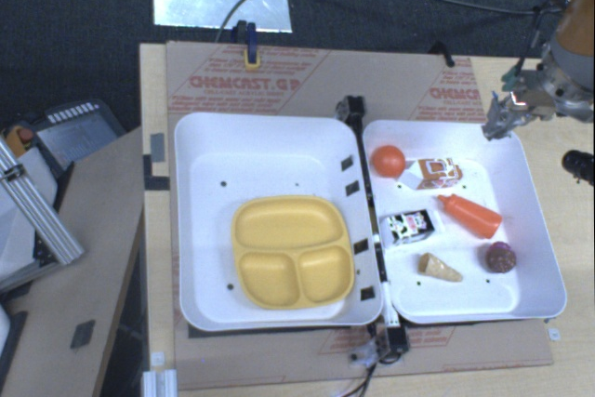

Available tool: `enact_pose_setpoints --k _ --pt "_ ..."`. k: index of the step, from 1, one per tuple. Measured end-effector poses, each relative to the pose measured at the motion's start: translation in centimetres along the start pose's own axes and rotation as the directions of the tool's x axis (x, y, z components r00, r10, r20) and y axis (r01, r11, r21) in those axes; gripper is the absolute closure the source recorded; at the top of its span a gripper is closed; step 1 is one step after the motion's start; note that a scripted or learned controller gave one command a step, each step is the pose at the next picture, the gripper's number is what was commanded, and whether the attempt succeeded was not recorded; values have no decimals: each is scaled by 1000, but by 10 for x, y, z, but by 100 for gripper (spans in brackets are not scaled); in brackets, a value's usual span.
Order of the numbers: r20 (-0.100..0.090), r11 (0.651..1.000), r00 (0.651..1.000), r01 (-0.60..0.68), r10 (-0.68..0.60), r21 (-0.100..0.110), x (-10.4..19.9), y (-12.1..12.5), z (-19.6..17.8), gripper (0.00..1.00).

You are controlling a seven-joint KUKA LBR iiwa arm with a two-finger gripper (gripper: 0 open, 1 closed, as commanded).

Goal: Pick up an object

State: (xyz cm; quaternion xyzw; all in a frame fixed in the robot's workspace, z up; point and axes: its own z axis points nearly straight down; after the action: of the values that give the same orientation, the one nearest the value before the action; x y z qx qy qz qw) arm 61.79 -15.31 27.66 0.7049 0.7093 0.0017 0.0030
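Yellow divided tray (291, 252), left bin (200, 200) centre: stiff, too wide to pinch.
Orange bottle (470, 214), right bin (535, 200) middle: light, rigid, slick; likely best grasped across body.
Gripper (499, 118) above right bin's far right corner; jaws' state unclear.

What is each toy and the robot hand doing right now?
Gripper: over right bin's far corner, holding nothing.
Tray: flat in left bin.
Orange ball: resting in right bin.
Carrot: lying down.
Purple ball: resting.
Wedge: lying down.

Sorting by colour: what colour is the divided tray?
Yellow divided tray, camera view.
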Motion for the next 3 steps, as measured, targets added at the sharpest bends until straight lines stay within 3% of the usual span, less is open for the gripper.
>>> enact_pose_setpoints --k 3 --pt "-4 1000 1000 5 -5 6 172 -11 17 100"
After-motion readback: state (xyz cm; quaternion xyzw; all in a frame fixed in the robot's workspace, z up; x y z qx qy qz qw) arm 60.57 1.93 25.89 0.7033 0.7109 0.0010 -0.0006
